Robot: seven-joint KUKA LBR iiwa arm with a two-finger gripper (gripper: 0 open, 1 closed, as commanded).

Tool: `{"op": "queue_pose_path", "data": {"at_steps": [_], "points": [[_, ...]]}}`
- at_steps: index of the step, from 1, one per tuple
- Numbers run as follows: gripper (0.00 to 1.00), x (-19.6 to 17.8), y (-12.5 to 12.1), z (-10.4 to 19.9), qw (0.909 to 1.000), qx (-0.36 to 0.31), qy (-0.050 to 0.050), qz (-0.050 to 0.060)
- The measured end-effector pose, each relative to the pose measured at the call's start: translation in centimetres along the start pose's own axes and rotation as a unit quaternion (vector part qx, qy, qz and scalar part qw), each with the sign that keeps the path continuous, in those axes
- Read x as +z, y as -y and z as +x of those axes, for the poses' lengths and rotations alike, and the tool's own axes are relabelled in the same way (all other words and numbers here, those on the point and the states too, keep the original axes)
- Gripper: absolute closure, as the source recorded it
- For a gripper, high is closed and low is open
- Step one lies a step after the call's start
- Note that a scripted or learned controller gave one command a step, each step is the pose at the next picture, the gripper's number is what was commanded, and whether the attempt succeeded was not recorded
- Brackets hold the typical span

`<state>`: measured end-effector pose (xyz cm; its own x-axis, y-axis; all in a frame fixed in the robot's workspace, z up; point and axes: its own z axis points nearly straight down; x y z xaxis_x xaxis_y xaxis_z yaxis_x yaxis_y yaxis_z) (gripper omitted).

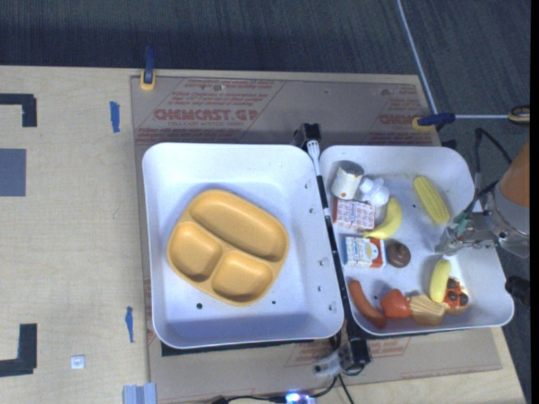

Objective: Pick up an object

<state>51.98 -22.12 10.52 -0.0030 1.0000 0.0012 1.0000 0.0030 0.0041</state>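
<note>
The right bin (461, 163) holds the pickable things: a corn cob (430, 199) at its far right, a banana (391, 218) near the middle, a second banana (440, 279) lower down, a tomato (396, 305), a sausage (364, 300) and small cartons (354, 215). The gripper (452, 239) hangs over this bin's right side, between corn and lower banana, with nothing visibly between its fingers; how far they are spread I cannot tell. The left bin (164, 192) carries a yellow tray (227, 246).

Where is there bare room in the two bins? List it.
Left bin: bare white floor rings the yellow sectioned plate, widest along the top and bottom left corner. Right bin: a bare patch between the corn cob and gripper; its left side and bottom edge are crowded with toy food.
</note>
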Motion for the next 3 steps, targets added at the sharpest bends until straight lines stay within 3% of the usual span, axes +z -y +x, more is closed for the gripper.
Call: {"op": "queue_pose_path", "data": {"at_steps": [1, 2, 3], "points": [[1.00, 1.8, -5.9, 9.9, 1.0000, 0.000, 0.000, -0.002], [1.00, 0.0, 4.1, 6.0, 1.0000, 0.002, 0.000, 0.003], [1.00, 0.9, -5.6, 9.4, 1.0000, 0.001, 0.000, 0.001]]}}
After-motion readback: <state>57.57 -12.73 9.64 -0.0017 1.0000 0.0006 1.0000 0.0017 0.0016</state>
